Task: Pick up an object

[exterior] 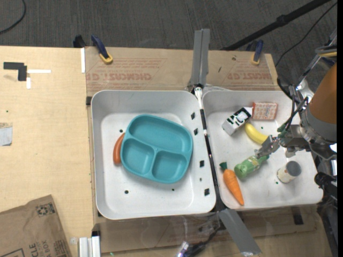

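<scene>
orange sausage-shaped item point(117, 150): mostly hidden under teal divided plate point(156, 149). arm point(326, 103): cut off at right edge. cardboard box point(29, 229): cropped at bottom-left corner.

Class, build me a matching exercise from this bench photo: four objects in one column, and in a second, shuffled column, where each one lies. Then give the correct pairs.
Objects
1. teal divided plate
2. carrot
3. banana
4. orange sausage-shaped toy

Places
A. right bin, near its front-left corner
B. left bin, tucked against the plate's left edge
C. middle of the left bin
D. right bin, just right of the black-and-white box

Pairs: 1-C, 2-A, 3-D, 4-B
</scene>
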`<state>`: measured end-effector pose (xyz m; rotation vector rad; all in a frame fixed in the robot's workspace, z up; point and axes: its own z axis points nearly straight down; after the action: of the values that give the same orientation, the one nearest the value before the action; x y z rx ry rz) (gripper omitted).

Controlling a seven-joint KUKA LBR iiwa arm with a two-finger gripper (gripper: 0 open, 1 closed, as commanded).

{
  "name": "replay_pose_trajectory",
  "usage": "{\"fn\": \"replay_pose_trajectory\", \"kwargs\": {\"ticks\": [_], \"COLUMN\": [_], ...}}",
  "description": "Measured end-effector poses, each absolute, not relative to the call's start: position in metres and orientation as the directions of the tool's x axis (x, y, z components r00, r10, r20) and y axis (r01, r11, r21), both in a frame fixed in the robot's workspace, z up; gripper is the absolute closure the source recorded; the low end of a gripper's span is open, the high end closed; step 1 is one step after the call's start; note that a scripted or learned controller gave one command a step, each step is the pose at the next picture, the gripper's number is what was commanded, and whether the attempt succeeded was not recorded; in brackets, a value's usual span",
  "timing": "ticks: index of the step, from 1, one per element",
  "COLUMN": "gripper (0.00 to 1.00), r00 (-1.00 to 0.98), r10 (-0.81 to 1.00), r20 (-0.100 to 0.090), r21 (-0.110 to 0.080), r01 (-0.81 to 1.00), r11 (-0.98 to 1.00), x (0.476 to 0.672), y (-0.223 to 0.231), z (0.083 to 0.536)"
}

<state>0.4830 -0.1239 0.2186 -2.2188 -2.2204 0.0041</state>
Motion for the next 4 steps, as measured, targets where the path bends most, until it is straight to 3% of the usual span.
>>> {"fn": "replay_pose_trajectory", "kwargs": {"ticks": [1, 2, 3, 4], "gripper": [0.00, 0.00, 0.00, 1.00], "r00": [0.078, 0.024, 0.001, -0.001], "r10": [0.997, 1.000, 1.000, 1.000], "r20": [0.000, 0.000, -0.001, -0.001], "r21": [-0.004, -0.003, -0.001, -0.002], "r01": [0.997, 1.000, 1.000, 1.000], "r11": [-0.078, -0.024, -0.001, 0.001], "x": [0.527, 0.511, 0.595, 0.595], "y": [-0.143, -0.168, -0.177, -0.178], "z": [0.155, 0.096, 0.091, 0.100]}}
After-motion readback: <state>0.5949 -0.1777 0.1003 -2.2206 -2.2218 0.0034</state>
